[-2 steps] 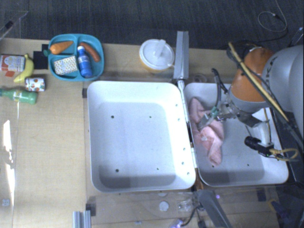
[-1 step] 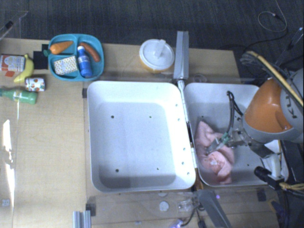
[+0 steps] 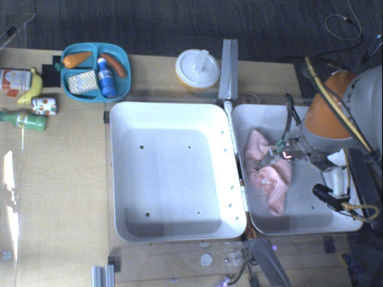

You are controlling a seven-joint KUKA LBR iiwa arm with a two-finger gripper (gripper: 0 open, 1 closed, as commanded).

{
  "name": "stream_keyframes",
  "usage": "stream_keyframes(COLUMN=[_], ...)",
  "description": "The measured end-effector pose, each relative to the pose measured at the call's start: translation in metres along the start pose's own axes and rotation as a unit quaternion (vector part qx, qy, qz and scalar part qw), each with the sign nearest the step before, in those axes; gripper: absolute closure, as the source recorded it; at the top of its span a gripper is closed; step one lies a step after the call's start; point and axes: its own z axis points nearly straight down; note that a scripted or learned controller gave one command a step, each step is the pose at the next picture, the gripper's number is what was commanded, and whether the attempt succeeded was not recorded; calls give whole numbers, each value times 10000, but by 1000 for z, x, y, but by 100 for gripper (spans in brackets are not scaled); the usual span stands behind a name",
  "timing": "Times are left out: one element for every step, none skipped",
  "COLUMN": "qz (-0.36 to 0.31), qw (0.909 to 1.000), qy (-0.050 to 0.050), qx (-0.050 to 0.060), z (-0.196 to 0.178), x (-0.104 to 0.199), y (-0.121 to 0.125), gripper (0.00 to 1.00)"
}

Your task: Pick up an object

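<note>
While the bench (image 3: 60, 208) runs wood-coloured across the frame, its upper left carries loose items: a small carton (image 3: 14, 79), a banana (image 3: 32, 86), a can (image 3: 43, 106) and a green bottle (image 3: 24, 121) lying on its side. Just right of them sits a blue tray (image 3: 122, 70) with compartments, holding a carrot (image 3: 78, 59), a blue bottle (image 3: 106, 78) and other small foods. Further right, at the top centre, stands a white lidded cup (image 3: 197, 69). Below it the left bin (image 3: 173, 172) fills the middle of the frame. Touching its right rim, the right bin (image 3: 299, 214) holds a crumpled pink cloth (image 3: 268, 171), lying against the bin's left part. At the cloth's upper right edge is the gripper (image 3: 281, 152), low over the bin; whether its fingers are spread or closed I cannot tell. Behind it the grey arm (image 3: 365, 100) with its orange band (image 3: 326, 109) fills the right of the frame.
</note>
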Motion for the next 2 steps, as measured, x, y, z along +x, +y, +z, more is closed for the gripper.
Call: stream_keyframes(qz=[-87, -541], qw=[10000, 9985], qy=[0, 2], qx=[2, 2], z=[0, -1], x=[24, 18], y=[38, -12], gripper=[0, 0])
